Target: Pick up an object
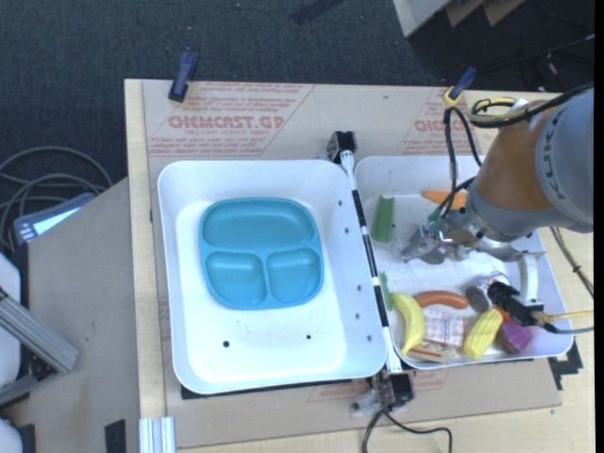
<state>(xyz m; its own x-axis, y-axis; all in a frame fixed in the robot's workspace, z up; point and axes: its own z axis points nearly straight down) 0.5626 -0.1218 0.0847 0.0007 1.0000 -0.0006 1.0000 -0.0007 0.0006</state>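
Over the right bin [396,173] the gripper [427,243] hangs low among the toys, its metal parts a blur (how it is set, I cannot tell). Nearby lie a green block [383,217], banana [410,319] and sausage [442,299]. A blue tray [261,251] occupies the left bin [189,338].
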